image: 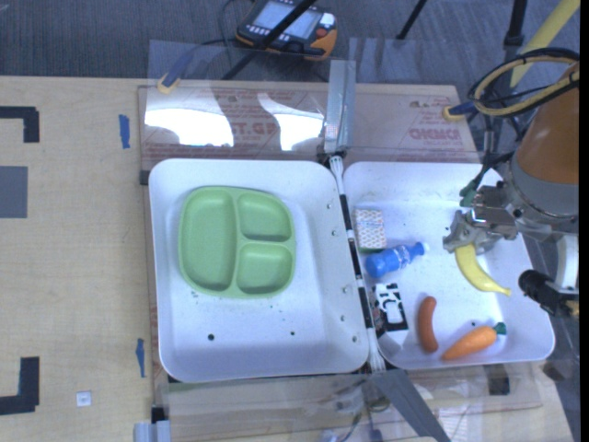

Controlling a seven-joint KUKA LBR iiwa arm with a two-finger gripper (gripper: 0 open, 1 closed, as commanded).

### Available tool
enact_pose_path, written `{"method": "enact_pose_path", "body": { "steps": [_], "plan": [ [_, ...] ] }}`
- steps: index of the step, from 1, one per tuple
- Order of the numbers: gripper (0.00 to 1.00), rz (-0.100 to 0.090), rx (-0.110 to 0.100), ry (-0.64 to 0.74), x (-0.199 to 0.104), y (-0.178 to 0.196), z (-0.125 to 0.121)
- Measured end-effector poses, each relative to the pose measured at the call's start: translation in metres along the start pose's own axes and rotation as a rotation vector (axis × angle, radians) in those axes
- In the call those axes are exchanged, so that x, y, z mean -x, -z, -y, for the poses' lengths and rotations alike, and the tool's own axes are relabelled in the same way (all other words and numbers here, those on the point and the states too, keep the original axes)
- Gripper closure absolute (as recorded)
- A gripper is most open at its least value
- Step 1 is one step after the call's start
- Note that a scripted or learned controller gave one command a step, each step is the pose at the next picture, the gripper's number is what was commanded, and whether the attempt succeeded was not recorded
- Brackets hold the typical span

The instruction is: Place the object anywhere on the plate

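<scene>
A green plate (236, 240) with three compartments lies in the left bin (175, 339). My gripper (473, 231) hangs over the right bin (538, 334), directly above the upper end of a yellow banana (481, 272). The banana lies on the bin floor, and its top end is hidden under the gripper. Whether the gripper touches the banana is not visible.
The right bin also holds a blue bottle (393, 259), a small patterned packet (370, 227), a black-and-white tag (390, 306), a red sausage (428, 323) and an orange carrot (473, 340). A ridge between the bins (354, 256) separates gripper and plate.
</scene>
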State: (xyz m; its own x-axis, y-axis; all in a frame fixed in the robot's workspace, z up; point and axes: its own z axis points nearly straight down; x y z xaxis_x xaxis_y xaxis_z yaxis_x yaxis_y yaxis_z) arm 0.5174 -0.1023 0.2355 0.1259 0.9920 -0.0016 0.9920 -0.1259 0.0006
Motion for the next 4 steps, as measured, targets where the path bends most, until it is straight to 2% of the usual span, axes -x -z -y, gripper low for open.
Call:
{"method": "enact_pose_path", "body": {
  "steps": [1,2,3,4],
  "plan": [
    [1.0,-0.002,-0.004,-0.127,-0.082,-0.052,0.021],
    [1.0,-0.001,-0.002,-0.378,-0.173,-0.043,0.043],
    [1.0,0.0,-0.002,-0.53,-0.158,-0.052,0.026],
    [1.0,-0.011,-0.008,-0.787,-0.19,-0.084,0.031]
  ]
}}
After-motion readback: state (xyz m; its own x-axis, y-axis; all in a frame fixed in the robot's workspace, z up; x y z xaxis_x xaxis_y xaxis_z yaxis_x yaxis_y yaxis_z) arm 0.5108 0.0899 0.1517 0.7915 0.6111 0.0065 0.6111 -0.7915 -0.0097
